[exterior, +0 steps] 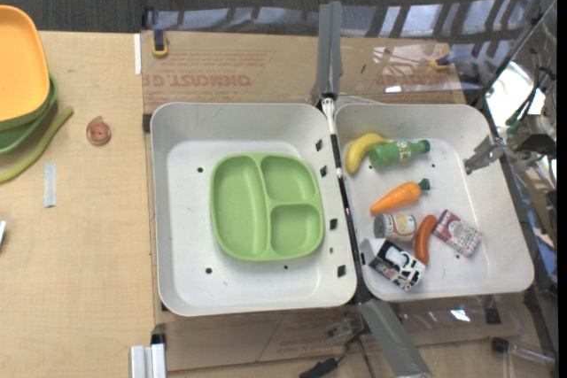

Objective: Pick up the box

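Note:
A small pink and white box (pixel 457 234) lies flat in the right bin (pixel 443 118), near its front right. A black and white carton (pixel 396 264) lies at that bin's front left corner. My gripper (pixel 484 158) hangs by the bin's right wall, well behind the pink box and apart from it. Nothing shows in the gripper.
The right bin also holds a banana (pixel 361 150), a green bottle (pixel 399 152), a carrot (pixel 399 195), a small can (pixel 396 226) and a red sausage (pixel 425 237) right beside the pink box. The left bin (pixel 177 190) holds a green divided plate (pixel 266 206). Orange and green plates (pixel 18 88) sit on the far-left bench.

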